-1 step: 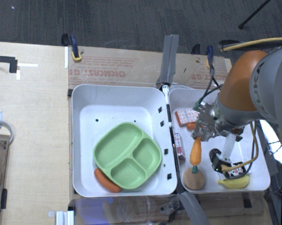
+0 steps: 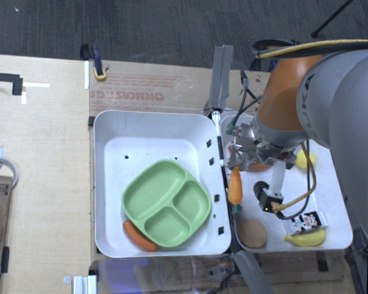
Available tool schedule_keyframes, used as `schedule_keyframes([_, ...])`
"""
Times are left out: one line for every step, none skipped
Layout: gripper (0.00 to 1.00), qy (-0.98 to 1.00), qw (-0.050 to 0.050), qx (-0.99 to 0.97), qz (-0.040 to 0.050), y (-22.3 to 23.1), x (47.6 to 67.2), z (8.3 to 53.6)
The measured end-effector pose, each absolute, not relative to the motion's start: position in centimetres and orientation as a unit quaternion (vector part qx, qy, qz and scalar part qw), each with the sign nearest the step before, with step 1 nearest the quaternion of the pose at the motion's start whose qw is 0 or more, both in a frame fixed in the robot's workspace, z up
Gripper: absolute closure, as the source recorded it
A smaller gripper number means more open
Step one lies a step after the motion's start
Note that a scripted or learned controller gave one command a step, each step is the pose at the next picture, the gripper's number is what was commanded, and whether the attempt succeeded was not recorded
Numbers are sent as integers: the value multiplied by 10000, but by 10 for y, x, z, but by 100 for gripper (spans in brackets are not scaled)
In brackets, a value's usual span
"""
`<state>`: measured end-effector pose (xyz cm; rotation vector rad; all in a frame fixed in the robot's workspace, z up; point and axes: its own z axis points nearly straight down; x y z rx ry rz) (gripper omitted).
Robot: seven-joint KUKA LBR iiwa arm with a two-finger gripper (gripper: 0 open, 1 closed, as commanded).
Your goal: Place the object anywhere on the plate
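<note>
The green three-compartment plate lies in the left bin, toward its front. An orange carrot stands lengthwise along the divider between the two bins. Its upper end reaches up under the gripper. The gripper sits at the left edge of the right bin, just above the carrot, under the grey wrist and orange band. Whether the carrot rests on the bin floor or hangs from the gripper is hidden by the wrist.
A reddish sausage lies against the plate's front left rim. The right bin also holds a brown egg-shaped object, a banana, a small printed card and a yellow item. A black cable loops from the wrist.
</note>
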<state>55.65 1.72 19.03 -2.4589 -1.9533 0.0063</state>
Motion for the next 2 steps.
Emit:
schedule_keyframes([100, -6673, 12, -7448, 24, 82, 511, 190])
schedule_keyframes([0, -6671, 11, -7449, 23, 82, 511, 191])
